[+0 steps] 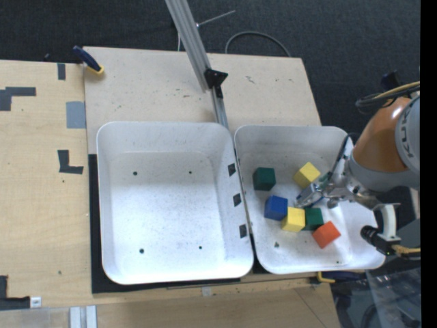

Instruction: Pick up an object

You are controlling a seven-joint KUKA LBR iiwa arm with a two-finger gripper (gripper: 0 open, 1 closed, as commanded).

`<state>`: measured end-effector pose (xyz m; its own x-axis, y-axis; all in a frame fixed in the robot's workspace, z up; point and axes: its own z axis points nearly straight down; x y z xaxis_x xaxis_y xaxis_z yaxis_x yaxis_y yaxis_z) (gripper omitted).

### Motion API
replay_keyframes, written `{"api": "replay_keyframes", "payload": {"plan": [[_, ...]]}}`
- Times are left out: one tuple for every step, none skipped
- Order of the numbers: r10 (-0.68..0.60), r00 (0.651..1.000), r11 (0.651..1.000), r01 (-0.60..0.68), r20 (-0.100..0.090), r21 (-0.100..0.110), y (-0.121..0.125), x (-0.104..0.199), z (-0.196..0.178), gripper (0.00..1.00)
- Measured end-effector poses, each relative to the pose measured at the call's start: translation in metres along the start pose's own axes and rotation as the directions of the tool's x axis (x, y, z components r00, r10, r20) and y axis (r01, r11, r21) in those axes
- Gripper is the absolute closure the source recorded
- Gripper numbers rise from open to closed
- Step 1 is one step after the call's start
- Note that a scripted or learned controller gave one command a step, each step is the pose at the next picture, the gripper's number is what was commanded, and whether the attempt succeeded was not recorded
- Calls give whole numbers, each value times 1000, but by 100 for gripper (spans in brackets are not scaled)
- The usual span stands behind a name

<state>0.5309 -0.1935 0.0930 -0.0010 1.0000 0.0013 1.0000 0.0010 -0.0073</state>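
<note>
at the upper left of the frame we see a blue and yellow clamp [89,60] lying on the bench [41,135]. below it, filling the left centre, sits the left bin [109,142]. a grey metal rail [188,29] runs down from the top centre to the gap between the bins, ending at a black bracket [216,78].

right of centre is the right bin [287,137], and the blocks are all in it. furthest left is a dark green block [264,178] standing apart from the rest. below and right of it a blue block [276,207] touches a yellow block [295,219], which touches a second green block [314,217]. an orange block [327,234] lies just beside that one, lower right. another yellow block [307,174] sits higher up, near the gripper.

the gripper [311,195] hangs low over the cluster, between the upper yellow block and the second green block. we cannot tell how it is set, and no block shows in its grip. the arm [382,149] fills the right edge.
</note>
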Motion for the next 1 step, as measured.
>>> {"api": "replay_keyframes", "payload": {"plan": [[-1, 1000, 1000, 1, 0, -4, 1, 0, -13, 100]]}}
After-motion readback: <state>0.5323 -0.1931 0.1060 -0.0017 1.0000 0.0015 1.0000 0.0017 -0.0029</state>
